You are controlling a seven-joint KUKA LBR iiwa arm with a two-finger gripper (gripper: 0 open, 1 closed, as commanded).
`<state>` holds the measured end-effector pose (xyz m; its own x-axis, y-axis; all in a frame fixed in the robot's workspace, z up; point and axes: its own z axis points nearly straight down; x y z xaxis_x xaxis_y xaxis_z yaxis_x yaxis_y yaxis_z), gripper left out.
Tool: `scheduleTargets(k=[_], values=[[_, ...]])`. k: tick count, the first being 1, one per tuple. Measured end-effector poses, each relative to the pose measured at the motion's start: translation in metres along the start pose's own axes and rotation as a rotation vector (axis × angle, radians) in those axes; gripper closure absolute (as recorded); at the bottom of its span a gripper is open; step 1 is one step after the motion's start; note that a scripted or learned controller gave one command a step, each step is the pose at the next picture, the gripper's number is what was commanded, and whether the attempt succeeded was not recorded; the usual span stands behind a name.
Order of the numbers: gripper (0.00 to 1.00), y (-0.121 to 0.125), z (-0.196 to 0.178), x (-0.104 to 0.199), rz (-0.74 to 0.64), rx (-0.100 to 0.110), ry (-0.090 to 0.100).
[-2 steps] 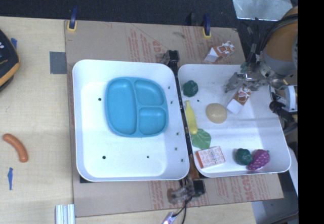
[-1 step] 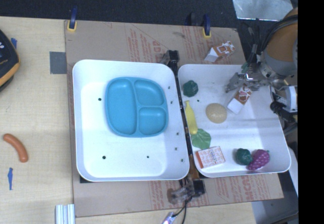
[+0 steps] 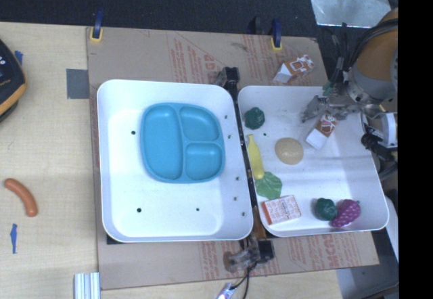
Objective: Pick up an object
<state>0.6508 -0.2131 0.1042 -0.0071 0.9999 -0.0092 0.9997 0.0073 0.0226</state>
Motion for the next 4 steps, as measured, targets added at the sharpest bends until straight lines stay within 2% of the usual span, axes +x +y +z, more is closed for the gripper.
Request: scheduleTargets(k=[1,2,3,4], values=[[1.00,0.002,-0.014,-0.002,-0.002,-0.004,-0.004],[1.00,-0.008,-0.096,0.024,0.003,0.021,0.009],[1.00,-0.002,-0.074,0.035,0.002,0.027,0.009],[1.00,-0.017,-0.007,0.022,0.002,0.018,0.008]])
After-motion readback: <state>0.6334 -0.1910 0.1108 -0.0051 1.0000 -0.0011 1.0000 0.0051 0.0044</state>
